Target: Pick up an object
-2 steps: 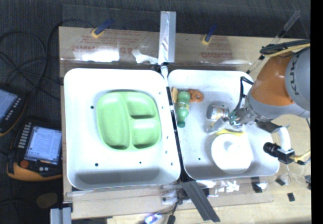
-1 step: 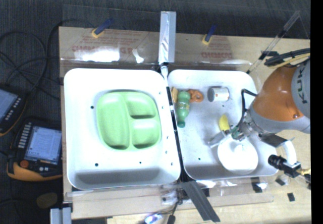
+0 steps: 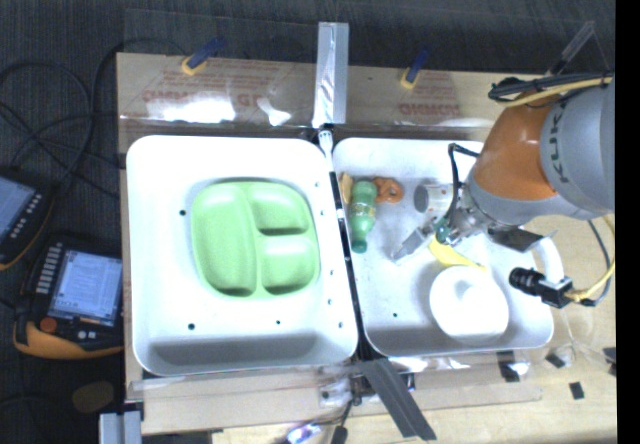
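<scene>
Tray (image 3: 250,237) in left bin (image 3: 150,312)

The wooden surface (image 3: 580,262) carries two white bins: the right bin (image 3: 400,332) lies under the jaws, the left bin (image 3: 160,332) touches it, beyond the jaws' tips.

a robotics lab: an industrial arm (image 3: 560,157) over a wooden bench (image 3: 230,92) bearing two white bins (image 3: 150,332), taped plastic sheeting, a teach pendant (image 3: 70,292) and cables (image 3: 60,142) on dark carpet.

Slanted overhead view of both bins (image 3: 140,232)
</scene>
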